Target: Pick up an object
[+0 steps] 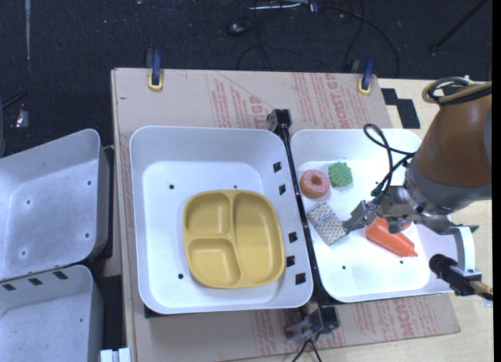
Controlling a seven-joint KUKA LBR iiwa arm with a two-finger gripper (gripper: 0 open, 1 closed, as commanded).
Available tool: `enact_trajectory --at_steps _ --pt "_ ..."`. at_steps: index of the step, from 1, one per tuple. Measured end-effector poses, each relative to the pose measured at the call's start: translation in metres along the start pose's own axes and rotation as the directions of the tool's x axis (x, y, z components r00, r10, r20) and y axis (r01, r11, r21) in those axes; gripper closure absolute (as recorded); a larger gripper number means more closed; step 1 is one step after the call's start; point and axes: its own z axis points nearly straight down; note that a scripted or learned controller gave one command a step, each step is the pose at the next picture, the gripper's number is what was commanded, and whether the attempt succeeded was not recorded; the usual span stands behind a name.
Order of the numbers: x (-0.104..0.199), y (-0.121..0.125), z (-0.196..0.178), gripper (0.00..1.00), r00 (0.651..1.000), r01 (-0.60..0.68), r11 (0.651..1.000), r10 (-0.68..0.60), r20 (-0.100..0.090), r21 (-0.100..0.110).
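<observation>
claw (362, 217) over right bin (368, 286) | orange carrot (389, 237) just right, touching unclear

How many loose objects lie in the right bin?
4: a pink donut, a green piece, a patterned sponge, an orange carrot. The arm may hide more.

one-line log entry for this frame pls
gripper low in right bin | beside carrot, sponge | nothing visibly held | donut untouched

1. I see a yellow divided plate (233, 238) mid left bin (149, 196).
2. In the right bin (376, 286), doughnut (315, 183), green piece (340, 174), patterned pouch (327, 223).
3. My gripper (365, 216) sits between pouch and orange carrot (390, 237).
</observation>
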Motion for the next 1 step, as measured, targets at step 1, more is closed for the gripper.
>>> enact_trajectory --at_steps 1 --pt "0.0002 0.0028 -0.0054 0.00 1.000 0.003 1.000 -0.003 0.002 -0.012"
